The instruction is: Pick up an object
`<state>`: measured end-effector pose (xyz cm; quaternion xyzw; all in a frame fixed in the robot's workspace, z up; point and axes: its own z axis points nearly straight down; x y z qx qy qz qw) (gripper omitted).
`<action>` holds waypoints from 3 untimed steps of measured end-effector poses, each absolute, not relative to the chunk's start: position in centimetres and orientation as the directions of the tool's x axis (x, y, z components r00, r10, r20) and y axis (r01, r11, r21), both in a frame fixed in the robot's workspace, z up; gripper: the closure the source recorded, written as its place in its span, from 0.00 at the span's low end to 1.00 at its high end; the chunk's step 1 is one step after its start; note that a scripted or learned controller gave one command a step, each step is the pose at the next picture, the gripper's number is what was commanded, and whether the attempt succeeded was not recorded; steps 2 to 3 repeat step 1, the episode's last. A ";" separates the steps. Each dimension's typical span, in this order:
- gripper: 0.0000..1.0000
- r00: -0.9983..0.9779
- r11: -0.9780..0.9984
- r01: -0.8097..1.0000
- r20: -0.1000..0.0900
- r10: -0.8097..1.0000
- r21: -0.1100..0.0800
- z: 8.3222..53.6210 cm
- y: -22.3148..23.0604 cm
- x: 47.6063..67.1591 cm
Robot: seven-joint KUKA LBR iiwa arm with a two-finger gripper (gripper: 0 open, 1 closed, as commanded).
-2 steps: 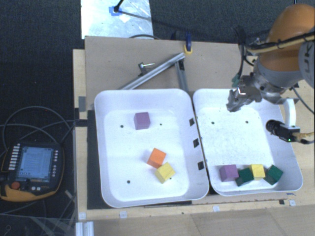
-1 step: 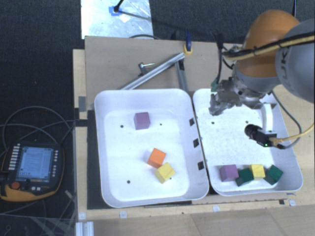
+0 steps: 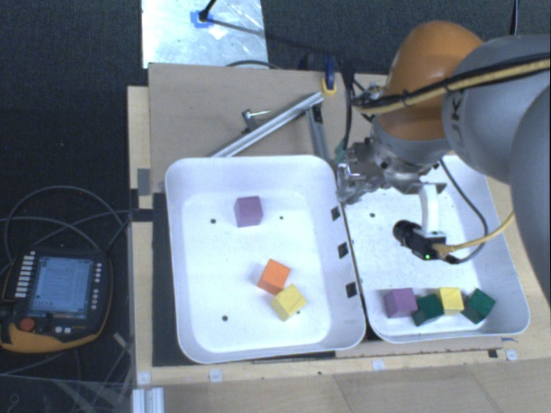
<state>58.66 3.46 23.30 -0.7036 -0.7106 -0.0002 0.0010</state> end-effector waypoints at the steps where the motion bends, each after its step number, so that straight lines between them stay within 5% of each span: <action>1: 1.00 -0.012 0.012 1.000 0.003 1.000 0.002 24.1 9.3 58.7; 3: 1.00 -0.012 0.012 1.000 0.003 1.000 0.002 24.1 9.3 58.7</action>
